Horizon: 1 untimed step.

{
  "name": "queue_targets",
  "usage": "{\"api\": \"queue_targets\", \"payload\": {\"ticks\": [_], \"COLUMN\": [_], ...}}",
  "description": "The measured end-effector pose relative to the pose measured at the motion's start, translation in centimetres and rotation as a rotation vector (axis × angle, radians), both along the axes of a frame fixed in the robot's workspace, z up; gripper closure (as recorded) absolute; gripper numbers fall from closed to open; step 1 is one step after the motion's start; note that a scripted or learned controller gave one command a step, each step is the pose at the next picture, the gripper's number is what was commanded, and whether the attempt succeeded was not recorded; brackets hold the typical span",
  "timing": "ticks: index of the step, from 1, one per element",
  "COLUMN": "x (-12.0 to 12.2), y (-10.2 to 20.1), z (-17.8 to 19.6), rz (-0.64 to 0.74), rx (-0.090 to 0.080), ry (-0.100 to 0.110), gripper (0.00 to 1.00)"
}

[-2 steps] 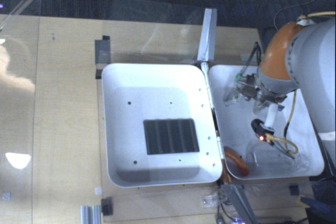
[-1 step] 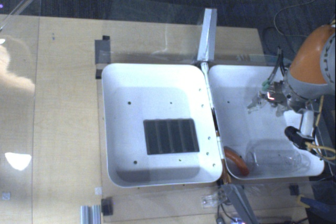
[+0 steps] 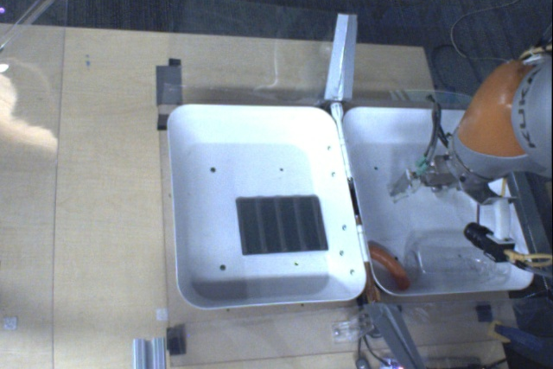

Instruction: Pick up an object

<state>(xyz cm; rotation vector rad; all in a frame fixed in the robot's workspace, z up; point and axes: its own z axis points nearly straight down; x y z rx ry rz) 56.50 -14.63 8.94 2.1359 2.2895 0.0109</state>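
A red-orange sausage-shaped object point(image 3: 389, 265) lies in the near left corner of the right bin point(image 3: 380, 143). Beside it, toward the right, rests a clear see-through object point(image 3: 451, 258) on the bin floor. A dark ribbed rectangular block point(image 3: 282, 225) lies flat in the left bin point(image 3: 199, 151), near its middle front. My gripper point(image 3: 411, 182) hangs over the middle of the right bin, behind the clear object and apart from the red-orange one. Nothing visible sits at its tip.
The arm with its orange band point(image 3: 492, 121) covers the right bin's far right part. A metal bar point(image 3: 341, 65) stands at the back between the two bins. Pale wooden bench point(image 3: 86, 186) stretches to the left.
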Motion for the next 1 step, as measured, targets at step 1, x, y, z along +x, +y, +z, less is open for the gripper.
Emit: {"api": "queue_targets", "payload": {"ticks": [1], "x": [8.14], "y": [2.14], "z": [-0.18], "rz": [0.100], "rx": [0.001], "ry": [0.005], "gripper": [0.00]}}
